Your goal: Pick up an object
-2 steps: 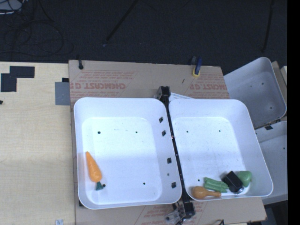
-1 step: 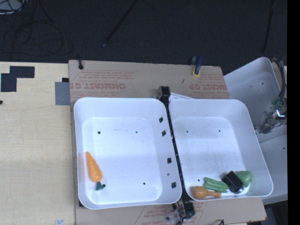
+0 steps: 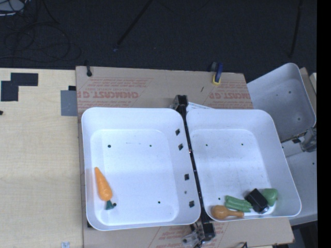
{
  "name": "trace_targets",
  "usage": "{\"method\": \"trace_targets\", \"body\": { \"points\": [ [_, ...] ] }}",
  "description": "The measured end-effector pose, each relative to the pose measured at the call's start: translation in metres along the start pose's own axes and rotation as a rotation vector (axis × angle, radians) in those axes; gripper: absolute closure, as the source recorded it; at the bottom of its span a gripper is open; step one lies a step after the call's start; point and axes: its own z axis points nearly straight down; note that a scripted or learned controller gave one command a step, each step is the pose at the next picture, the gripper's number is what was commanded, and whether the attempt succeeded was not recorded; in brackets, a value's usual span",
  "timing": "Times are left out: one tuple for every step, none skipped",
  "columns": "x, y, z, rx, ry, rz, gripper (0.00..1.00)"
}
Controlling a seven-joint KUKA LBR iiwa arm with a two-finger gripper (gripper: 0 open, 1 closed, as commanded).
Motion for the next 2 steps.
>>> {"method": "trace_targets", "body": {
  "points": [
    [0.002,0.001,0.075,0.009,0.004,-0.002,1.00],
    [0.000,0.001,0.050,0.001,0.001,-0.001,1.00]
  ]
}}
